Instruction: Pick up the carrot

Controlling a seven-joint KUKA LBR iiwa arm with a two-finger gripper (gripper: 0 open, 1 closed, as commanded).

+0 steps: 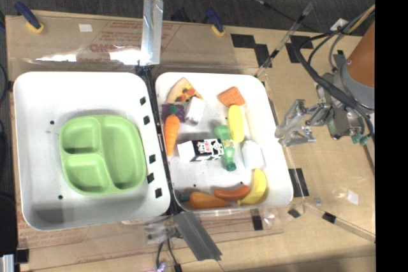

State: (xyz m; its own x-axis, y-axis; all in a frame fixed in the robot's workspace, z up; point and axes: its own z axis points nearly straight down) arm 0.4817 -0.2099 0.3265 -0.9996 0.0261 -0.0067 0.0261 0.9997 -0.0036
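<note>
The end effector (294,126) hangs over the counter (331,188), just outside the right wall of the right bin (275,137), its 2 fingers spread apart with nothing between them. The carrot (171,131) lies well to its left, across the bin, against the bin's left wall, green top up. Between the two lie a yellow corn cob (236,122) and a green bottle (225,148). Farther left, the other bin holds a green divided plate (102,153).

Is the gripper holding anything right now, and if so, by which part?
Nothing is held. The gripper hangs outside the right bin, and the carrot lies in that bin by its left wall.
</note>
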